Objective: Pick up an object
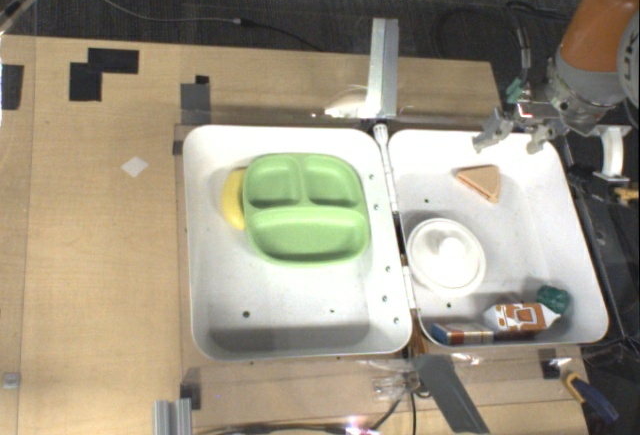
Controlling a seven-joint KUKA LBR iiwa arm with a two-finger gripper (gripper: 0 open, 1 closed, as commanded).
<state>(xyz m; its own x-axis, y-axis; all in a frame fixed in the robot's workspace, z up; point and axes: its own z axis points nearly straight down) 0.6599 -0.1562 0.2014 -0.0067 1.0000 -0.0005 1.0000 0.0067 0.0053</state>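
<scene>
Objects lie untouched in my right bin (575,223): a tan wedge (480,182), white bowl (447,252) and small carton (518,318). My tool (521,130) hangs open, holding nothing, over the bin's far rim.

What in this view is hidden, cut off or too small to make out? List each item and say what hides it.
- Yellow object in the left bin: mostly covered by the green divided tray, so its shape is unclear.
- Arm: cut off by the frame's right edge.
- Gripper over the right bin's far rim: too small to read.
- Small carton and teal object: print and shape too small to read.
</scene>
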